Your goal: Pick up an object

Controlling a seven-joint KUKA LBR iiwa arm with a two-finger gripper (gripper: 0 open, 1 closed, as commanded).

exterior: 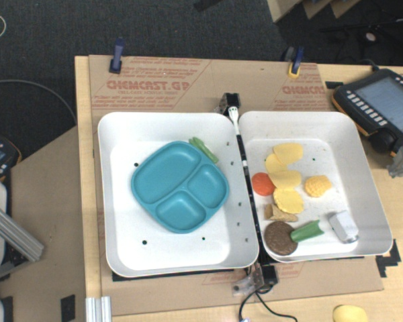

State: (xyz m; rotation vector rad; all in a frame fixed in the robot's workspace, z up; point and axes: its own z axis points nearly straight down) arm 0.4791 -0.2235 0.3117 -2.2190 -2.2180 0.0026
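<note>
Two white bins sit side by side on my bench. Within the left bin [114, 200] lies a blue divided plate [180, 186] with a green piece [203, 149] touching its upper rim. Within the right bin [363, 180] are the small things I could pick: three yellow chips [286, 177], an orange disc [262, 184], a ridged yellow piece [317, 186], a brown cookie [281, 237], a green cylinder [306, 231] and a grey block [343, 225]. Whether my fingers stand apart or together, I cannot tell.

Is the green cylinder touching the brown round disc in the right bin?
Touching: the camera view shows the green cylinder with its left end overlapping the brown disc, no gap between them.
</note>
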